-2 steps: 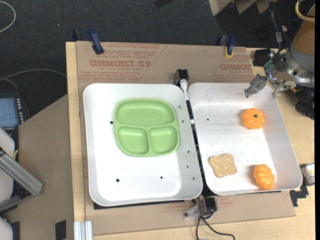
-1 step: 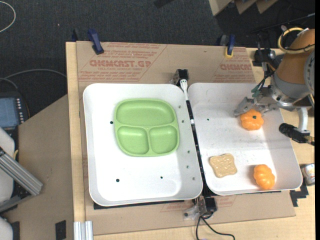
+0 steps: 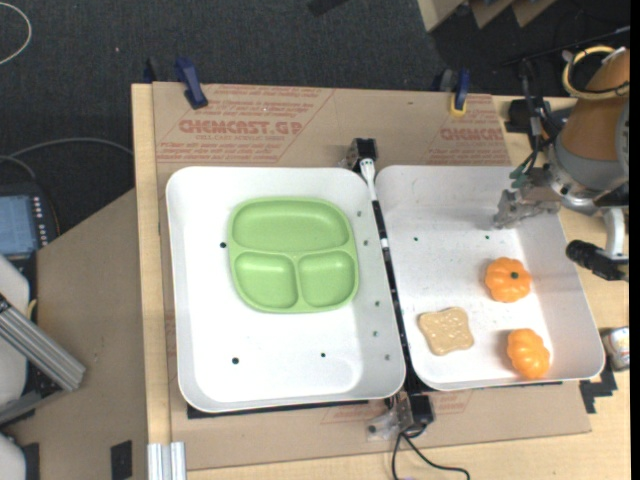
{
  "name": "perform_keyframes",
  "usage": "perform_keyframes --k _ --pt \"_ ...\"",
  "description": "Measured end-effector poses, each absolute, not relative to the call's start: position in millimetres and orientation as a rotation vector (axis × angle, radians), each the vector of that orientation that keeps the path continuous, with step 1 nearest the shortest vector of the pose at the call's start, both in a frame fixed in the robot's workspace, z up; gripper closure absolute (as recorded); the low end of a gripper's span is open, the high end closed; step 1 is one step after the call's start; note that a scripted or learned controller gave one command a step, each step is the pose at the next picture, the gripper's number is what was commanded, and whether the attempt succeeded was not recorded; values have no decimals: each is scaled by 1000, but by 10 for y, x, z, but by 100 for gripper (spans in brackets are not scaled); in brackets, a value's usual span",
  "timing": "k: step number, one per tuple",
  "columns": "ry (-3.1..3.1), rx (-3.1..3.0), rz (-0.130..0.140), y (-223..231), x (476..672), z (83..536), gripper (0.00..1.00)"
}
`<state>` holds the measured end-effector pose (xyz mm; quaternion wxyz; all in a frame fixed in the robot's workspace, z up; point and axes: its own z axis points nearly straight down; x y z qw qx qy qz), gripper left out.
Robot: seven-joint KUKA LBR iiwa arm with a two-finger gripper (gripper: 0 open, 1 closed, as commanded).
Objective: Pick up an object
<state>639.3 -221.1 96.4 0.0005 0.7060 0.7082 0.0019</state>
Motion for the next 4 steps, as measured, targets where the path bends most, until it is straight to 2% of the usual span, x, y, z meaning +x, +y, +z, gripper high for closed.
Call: perform_keyframes --k 1,2,3,4 --pt "2223 2230 -4 -2240 5795 840 100" --pt "2224 2212 6 -1895 6461 856 100" --pt "2219 2227 -5 -2266 6044 850 100" --pt "2231 2215 6 -1389 6159 1099 100"
